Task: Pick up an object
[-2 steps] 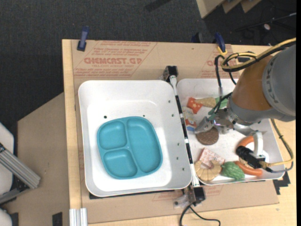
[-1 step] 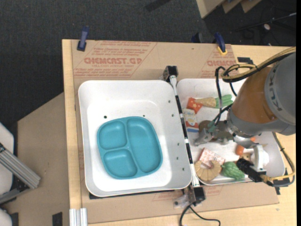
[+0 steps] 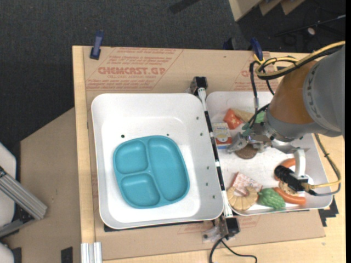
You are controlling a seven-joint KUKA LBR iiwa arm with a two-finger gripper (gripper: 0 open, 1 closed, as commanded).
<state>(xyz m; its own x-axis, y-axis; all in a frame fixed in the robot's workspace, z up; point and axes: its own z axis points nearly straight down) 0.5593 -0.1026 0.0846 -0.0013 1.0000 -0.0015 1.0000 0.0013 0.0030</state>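
Note:
The right bin (image 3: 321,204) holds several small toy foods. A red piece (image 3: 232,119) lies near its back left, and a brown round piece (image 3: 247,152) sits left of centre. Along the front lie a tan round waffle-like piece (image 3: 242,199), a green pepper-like piece (image 3: 272,199) and an orange piece (image 3: 291,197). My gripper (image 3: 245,141) reaches down from the grey and orange arm (image 3: 299,100) to just above the brown round piece, at or near touching it. Nothing is visibly held between its tips.
The left bin (image 3: 109,108) carries a teal divided plate (image 3: 151,170). A small white packet (image 3: 221,133) lies by the divider between the bins. A pink wrapper (image 3: 243,181) rests above the waffle piece. A black cable loops over the right bin's back edge.

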